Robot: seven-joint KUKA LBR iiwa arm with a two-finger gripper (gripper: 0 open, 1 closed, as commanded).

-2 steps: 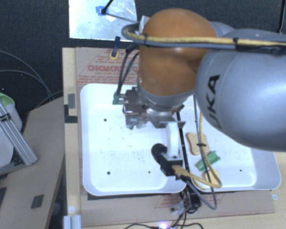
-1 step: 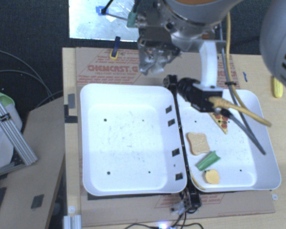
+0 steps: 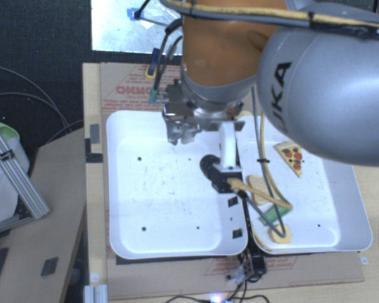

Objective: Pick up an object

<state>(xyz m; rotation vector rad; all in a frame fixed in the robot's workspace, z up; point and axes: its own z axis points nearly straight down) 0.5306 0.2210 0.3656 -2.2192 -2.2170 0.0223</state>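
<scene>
My gripper (image 3: 179, 133) hangs over the far part of the left white bin (image 3: 153, 197), near its back rim, with the grey arm and orange band filling the space above it. In the right bin (image 3: 331, 210) lie a pizza-slice toy (image 3: 291, 156), a pale tan flat piece (image 3: 258, 187), a green piece (image 3: 275, 214) and a tan oval piece (image 3: 280, 235) near the front rim. No object shows under the gripper.
Both bins rest on a cardboard sheet (image 3: 129, 88). An aluminium frame (image 3: 16, 175) stands off the bench at the left. A shiny metal plate (image 3: 123, 14) lies behind the bins. The big arm link overhangs the right bin's back half.
</scene>
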